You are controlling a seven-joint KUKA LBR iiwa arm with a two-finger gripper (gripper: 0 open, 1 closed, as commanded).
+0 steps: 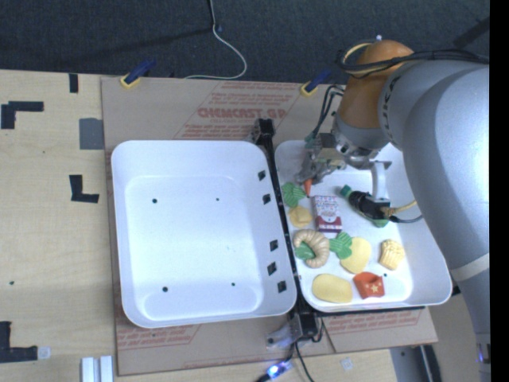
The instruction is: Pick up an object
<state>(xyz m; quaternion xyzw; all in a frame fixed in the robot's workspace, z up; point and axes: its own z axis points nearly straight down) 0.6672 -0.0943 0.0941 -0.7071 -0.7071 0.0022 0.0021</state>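
The left bin (191, 229) is seen on the table (48, 213) beside the right bin (425, 273), in which the toy objects are crowded — a green piece (293, 193) and a small red-and-white carton (326, 212) towards the far end, a ringed pastry (312, 247), a yellow lemon-shaped piece (332, 288), a red block (369, 286) and a corn cob (390, 254) nearer. The gripper (318, 168) is lowered over that bin's far left corner, just above the green piece and the carton — whether it is spread or closed cannot be told, and nothing is seen held.
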